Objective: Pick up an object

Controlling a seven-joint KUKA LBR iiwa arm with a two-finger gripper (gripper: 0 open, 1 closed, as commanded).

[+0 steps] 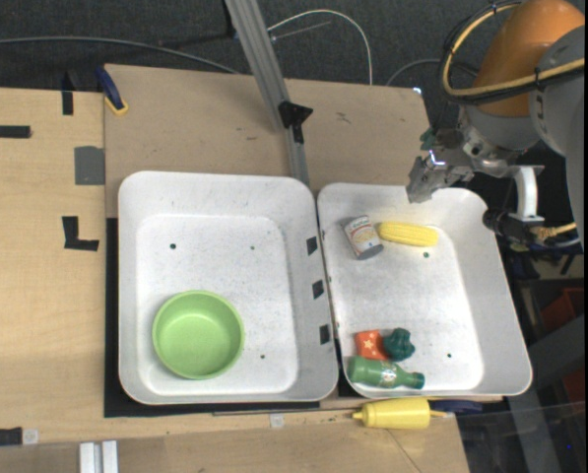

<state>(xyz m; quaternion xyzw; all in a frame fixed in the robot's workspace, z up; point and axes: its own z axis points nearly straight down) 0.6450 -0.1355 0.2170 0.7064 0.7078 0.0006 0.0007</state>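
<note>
Nearest me, at the front edge of the surface (37, 363), I see a yellow bottle (396, 414) lying on its side just outside the right bin (490, 294). Just behind it, inside that bin's front corner, lie a green bottle (384, 373), a small red piece (369, 344) and a dark green piece (401, 343), all bunched close together and apparently touching. In the left bin (215, 200) a green bowl (198, 334) sits upright in the front left corner, well apart from everything else.

Farther back in the right bin I have a small can (362, 236) and a yellow corn cob (408, 234) lying side by side, close but seemingly not quite touching. Farthest off, the gripper (427, 178) hangs over the bin's back rim, above and just behind the corn, with the arm's orange band (530, 37) beyond it at the right.

I cannot tell from here how wide apart its tips stand, and I see nothing held in it. So I judge the pick has not begun: this looks like the approach step, with every object resting in place.

The corn is the nearest candidate. My next move, as I read it, calls for bringing the gripper forward and down over the cob, turned to close across its narrow width, while keeping clear of the can beside it and of the bin's back wall.
</note>
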